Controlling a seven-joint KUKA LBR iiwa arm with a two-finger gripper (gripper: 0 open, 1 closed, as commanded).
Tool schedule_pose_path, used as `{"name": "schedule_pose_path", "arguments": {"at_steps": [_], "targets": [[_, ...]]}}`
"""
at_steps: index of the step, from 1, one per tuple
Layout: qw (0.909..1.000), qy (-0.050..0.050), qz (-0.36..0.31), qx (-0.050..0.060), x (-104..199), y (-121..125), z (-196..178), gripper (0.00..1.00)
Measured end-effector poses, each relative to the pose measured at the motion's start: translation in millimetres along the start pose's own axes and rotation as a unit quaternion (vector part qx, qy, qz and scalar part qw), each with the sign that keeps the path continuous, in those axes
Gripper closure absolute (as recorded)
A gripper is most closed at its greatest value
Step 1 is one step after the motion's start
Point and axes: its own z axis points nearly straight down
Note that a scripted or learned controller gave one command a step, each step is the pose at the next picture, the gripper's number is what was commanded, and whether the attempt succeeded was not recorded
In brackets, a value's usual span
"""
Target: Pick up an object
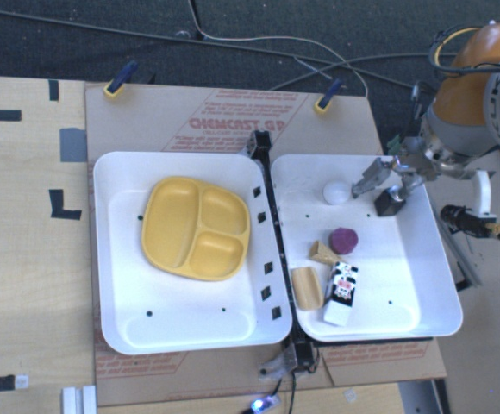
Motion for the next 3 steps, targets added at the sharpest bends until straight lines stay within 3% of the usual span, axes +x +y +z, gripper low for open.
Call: {"name": "schedule_pose_path", "arguments": {"at_steps": [1, 3], "targets": [[1.0000, -0.001, -0.002, -0.007, 0, 3, -9, 0.00], [1.0000, -0.001, -0.002, -0.004, 12, -5, 101, 0.00]]}}
